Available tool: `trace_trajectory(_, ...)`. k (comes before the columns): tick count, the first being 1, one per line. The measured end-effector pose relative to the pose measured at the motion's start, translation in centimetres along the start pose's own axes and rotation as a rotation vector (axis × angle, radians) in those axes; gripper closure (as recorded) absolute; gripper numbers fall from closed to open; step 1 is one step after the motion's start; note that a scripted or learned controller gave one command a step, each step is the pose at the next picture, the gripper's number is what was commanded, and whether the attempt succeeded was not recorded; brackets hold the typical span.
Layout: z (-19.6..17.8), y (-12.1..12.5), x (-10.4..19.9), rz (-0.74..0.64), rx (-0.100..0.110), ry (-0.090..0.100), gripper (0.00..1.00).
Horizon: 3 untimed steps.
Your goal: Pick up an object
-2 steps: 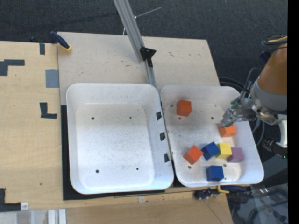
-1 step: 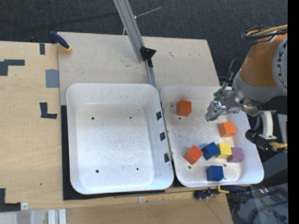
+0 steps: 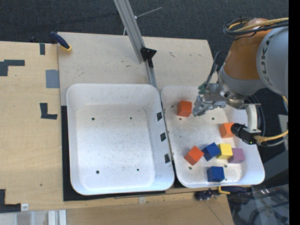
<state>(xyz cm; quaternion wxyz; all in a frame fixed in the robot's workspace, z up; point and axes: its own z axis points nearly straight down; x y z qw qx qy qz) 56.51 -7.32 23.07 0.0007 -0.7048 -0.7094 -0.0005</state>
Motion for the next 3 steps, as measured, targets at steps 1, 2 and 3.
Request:
trace_trajectory(1, -1.0, 1.3, 5.2, 0.000, 0.000, 0.000, 1.00)
trace_trajectory(2, -0.4, 2.6, 11.5, -0.001, 0.001, 0.000, 1.00)
trace_trajectory(3, 0.5, 3.1, 16.1, 0.001, 0.002, -0.002, 1.00)
